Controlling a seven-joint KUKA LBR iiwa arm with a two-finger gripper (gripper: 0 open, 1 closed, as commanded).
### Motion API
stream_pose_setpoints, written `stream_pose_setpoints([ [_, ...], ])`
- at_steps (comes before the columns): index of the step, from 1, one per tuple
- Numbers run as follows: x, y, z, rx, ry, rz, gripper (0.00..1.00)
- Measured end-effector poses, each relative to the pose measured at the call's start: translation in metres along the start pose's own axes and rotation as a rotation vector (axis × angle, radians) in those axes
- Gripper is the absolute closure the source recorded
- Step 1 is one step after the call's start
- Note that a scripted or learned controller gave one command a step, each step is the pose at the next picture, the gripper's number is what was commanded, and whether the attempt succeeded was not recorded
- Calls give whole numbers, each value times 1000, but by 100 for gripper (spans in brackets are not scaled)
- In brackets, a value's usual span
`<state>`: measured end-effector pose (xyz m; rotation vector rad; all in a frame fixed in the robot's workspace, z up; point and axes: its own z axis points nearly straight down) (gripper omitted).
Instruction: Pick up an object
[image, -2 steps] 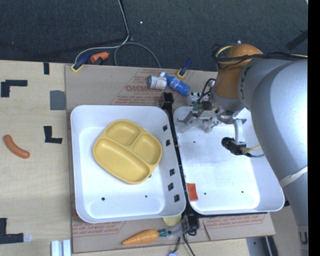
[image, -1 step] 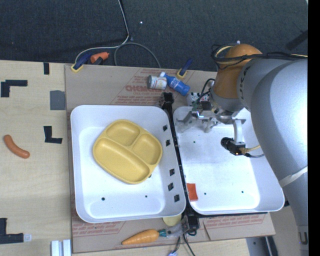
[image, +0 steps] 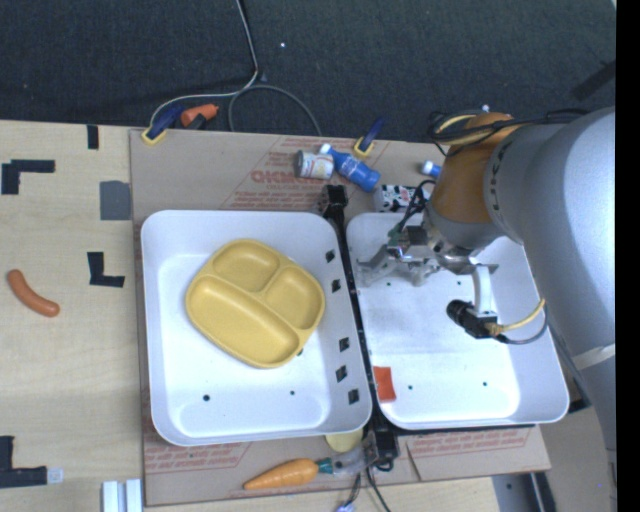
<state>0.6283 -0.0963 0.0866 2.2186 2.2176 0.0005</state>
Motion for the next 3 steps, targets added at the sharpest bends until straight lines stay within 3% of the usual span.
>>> stream_pose_setpoints([
  [1, -4, 42, 1, 1, 2, -4, 0],
  [3, 0, 2, 0, -1, 0, -2, 0],
])
